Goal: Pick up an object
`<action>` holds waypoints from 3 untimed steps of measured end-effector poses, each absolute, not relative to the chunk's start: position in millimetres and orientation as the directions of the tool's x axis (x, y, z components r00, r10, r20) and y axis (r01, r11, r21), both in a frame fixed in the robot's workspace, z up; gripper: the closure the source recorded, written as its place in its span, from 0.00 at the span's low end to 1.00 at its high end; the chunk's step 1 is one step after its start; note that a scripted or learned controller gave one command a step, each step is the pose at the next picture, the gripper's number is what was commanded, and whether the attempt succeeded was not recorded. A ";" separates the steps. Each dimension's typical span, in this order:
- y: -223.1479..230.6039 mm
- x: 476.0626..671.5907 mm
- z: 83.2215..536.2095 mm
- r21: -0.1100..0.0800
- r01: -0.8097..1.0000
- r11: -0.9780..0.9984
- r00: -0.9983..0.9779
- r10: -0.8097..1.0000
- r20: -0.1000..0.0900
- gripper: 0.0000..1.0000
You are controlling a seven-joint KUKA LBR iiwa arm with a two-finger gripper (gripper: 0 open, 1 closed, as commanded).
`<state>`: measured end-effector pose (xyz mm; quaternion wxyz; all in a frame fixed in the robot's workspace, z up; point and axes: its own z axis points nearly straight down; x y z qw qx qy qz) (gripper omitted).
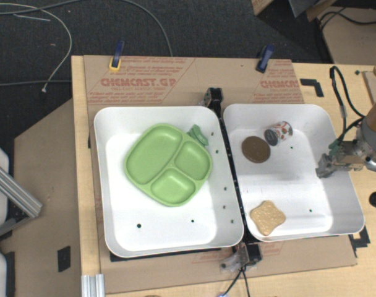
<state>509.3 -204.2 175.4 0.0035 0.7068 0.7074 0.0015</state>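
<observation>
The right bin [311, 218] holds a round brown disc [256, 149], a small can-like object with a red and white label [278, 132] lying on its side, and a tan cracker-shaped piece [266, 218] near the front edge. My gripper [327, 165] hangs at the right rim of that bin, well to the right of the three objects, with nothing visible between its fingers. The left bin [114, 228] contains a green divided plate [169, 164] with a small green piece [198, 135] at its upper right edge.
Both bins rest on a cardboard sheet [151, 82] held by two blue clips at the back. A black cable [342, 98] loops near the arm at the right. A metal rail [12, 190] sits off the bench at the left.
</observation>
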 end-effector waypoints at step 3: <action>-110.5 540.9 224.0 0.002 1.000 0.006 -0.006 1.000 0.002 1.00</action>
